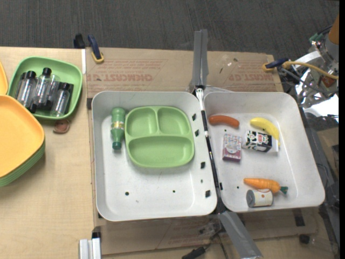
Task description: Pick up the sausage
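Observation:
The sausage (223, 121), a short orange-red link, lies flat in the right bin (302, 161), near the bin's far left corner, with bare floor all around it. The arm's end (323, 58), grey with cables, hangs beyond the right bin's far right corner, well to the right of and behind the sausage. Nothing touches the sausage.
The right bin also holds a banana (265, 126), a cow-print carton (261, 141), a pink box (232, 147), a carrot (263, 184) and a small can (260, 198). In the left bin (108, 193) are a green divided plate (159, 136) and a green bottle (117, 127).

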Motion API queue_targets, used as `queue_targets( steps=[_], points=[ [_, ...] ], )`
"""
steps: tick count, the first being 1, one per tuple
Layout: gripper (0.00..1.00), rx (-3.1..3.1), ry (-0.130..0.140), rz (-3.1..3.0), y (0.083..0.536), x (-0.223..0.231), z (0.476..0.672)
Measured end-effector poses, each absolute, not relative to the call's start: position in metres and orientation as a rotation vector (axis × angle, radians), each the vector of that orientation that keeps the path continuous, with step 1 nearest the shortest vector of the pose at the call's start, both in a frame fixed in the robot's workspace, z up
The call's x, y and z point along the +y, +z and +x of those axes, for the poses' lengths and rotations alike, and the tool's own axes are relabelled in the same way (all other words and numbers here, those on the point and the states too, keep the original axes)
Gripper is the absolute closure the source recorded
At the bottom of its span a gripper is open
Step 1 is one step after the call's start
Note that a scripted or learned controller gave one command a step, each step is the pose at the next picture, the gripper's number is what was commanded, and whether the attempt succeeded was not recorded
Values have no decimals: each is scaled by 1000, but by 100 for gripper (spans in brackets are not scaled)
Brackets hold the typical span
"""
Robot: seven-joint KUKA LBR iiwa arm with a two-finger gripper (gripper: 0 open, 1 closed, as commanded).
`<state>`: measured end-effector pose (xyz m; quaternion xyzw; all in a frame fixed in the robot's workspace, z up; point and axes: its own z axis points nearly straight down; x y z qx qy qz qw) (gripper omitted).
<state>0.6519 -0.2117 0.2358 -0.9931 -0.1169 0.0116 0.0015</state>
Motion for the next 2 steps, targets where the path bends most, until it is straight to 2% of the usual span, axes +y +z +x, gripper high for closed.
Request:
queue_targets(
  steps=[2],
  points=[
    [100,-382,46,-3115,251,-210,652]
  ],
)
